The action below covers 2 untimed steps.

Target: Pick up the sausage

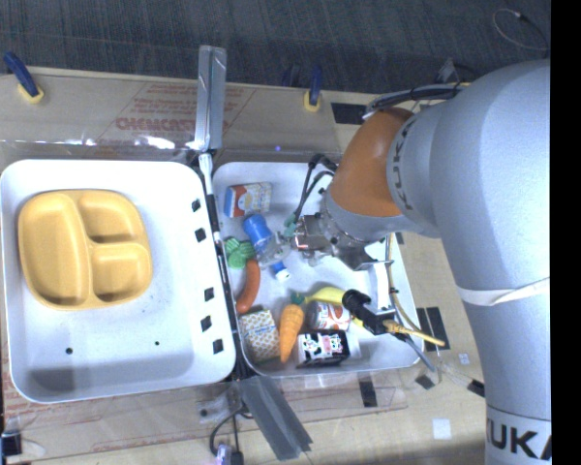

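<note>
From the camera view above the bench, my gripper hangs over the right bin, and I cannot tell how it stands because my wrist hides it. The sausage lies just below and to the left of it, lengthwise along the bin's left wall, untouched. To take it well I judge I should shift left and down a little, turn so I close across its narrow width, and descend at its middle. A green toy touches its upper end, the blue bottle lies near, and the carrot sits beside its lower end, so I must avoid clipping them.
</note>
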### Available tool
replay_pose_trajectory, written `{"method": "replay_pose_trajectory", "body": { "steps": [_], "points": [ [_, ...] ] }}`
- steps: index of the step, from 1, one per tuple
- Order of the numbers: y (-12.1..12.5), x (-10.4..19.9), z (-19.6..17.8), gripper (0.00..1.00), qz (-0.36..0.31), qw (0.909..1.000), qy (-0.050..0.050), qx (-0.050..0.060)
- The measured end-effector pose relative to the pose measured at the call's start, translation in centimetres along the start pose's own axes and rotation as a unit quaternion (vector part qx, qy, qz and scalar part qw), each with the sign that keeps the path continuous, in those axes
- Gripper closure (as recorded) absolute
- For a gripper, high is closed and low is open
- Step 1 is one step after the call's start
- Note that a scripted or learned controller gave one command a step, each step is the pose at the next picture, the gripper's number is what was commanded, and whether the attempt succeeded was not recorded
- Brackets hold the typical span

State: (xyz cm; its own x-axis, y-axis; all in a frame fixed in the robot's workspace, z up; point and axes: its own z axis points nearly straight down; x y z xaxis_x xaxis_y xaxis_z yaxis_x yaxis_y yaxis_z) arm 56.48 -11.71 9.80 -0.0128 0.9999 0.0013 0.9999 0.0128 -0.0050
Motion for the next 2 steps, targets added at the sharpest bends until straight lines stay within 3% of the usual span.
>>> {"method": "replay_pose_trajectory", "body": {
  "steps": [1, 2],
  "points": [
    [-1.8, 2.3, 0.7, 0.0, 0.106, 0.9944, 0.001, 0.001],
    [0.3, 16.8, -9.3, 0.0, 0.01, 0.9999, 0.0, -0.001]
  ]
}}
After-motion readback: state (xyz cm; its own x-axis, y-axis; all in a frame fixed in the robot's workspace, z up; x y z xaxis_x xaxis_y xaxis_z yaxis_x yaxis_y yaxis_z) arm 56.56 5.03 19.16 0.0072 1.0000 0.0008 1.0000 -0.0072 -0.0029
